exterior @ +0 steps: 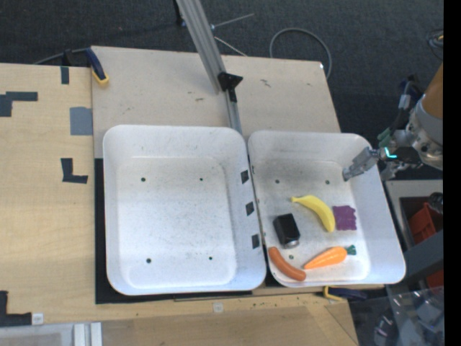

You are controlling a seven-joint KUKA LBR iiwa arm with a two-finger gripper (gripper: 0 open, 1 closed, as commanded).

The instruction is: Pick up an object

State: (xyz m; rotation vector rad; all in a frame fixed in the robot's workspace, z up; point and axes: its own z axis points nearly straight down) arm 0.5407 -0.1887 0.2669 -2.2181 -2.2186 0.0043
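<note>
The right bin (317, 146) holds several small things. A yellow banana (318, 209) lies near its middle, with a purple toy (345, 218) just to its right. A black block (287, 229) sits left of the banana. An orange carrot (328, 257) and a reddish sausage (286, 263) lie along the bin's near wall. My gripper (374, 161) hangs over the bin's right rim, up and to the right of the banana, touching none of these things.
The left bin (173, 207) stands beside the right one. A slanted metal pole (205, 38) comes down from the top to the gap between the bins. The bare bench (43, 143) stretches to the left.
</note>
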